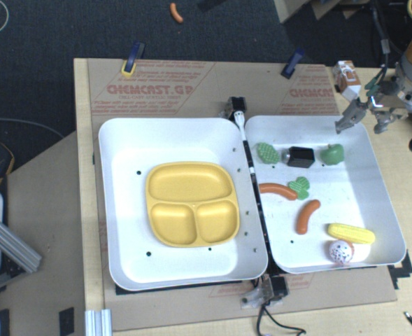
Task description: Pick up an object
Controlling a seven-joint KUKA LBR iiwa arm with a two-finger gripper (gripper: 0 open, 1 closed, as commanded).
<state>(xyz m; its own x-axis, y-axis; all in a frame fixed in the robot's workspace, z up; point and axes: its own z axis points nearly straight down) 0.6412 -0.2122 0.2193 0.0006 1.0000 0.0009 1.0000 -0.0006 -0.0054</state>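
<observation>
2 sausages [307, 215], 1 corn [350, 234], 1 ball [341, 252].

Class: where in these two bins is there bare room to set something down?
Bare floor rings the yellow tray in the left bin. The right bin is crowded around the black block, sausage and corn; its near-left corner is bare.

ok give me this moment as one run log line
gripper: open, above right bin's far right corner, holding nothing | nearest item: green ball | right bin: toy food, untouched | left bin: yellow tray
</observation>
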